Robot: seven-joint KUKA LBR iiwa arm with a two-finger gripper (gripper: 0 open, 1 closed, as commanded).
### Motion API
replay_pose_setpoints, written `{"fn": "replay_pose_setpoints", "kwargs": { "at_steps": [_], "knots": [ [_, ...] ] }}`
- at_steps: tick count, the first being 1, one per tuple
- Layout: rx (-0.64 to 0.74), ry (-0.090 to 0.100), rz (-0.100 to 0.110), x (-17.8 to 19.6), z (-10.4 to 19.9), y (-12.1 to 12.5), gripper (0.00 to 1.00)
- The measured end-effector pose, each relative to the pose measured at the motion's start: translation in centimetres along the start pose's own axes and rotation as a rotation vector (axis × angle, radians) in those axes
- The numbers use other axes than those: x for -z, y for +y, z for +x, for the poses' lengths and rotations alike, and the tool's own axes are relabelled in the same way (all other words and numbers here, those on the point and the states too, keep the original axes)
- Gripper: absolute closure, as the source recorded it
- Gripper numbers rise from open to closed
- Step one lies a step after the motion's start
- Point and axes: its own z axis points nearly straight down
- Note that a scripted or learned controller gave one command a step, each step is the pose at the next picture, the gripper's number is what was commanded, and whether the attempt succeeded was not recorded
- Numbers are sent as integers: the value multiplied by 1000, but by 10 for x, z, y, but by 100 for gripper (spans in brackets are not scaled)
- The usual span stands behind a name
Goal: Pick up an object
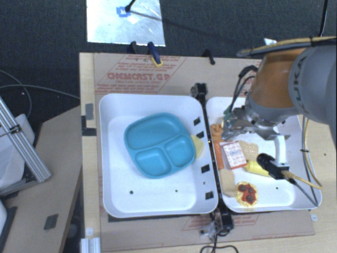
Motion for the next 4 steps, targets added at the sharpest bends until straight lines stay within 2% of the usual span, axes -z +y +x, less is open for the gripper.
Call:
{"fn": "replay_pose_setpoints", "kwargs": {
  "at_steps": [1, 2, 3, 4],
  "knots": [
    [3, 1, 5, -6, 75, -2, 100],
    [0, 1, 5, 52, 121, -63, 100],
    [-1, 4, -15, 254, 144, -57, 100],
    [-8, -4, 13, 159, 155, -73, 100]
  ]
}}
